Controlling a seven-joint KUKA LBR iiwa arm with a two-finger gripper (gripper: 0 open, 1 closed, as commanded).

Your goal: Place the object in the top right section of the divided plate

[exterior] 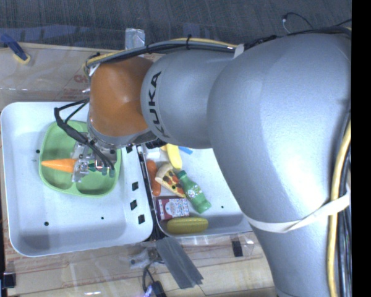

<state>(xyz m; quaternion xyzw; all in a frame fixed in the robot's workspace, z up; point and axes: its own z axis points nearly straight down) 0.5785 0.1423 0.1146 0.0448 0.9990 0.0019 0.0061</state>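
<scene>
A green divided plate [55, 144] lies in the left white bin [25, 184]. An orange carrot [57, 164] rests across the plate's left section. My gripper [86, 164] hangs low over the plate's middle, its tip just right of the carrot's thick end. The metal fingers are small and cluttered by cables. The arm's orange band [114, 98] and grey body hide the plate's upper right part.
The right bin [226, 212] holds a green bottle [193, 192], a pizza slice toy [170, 181], a yellow banana-like piece [172, 155], a dark red packet [173, 208] and a green pickle [185, 226]. The arm covers most of that bin.
</scene>
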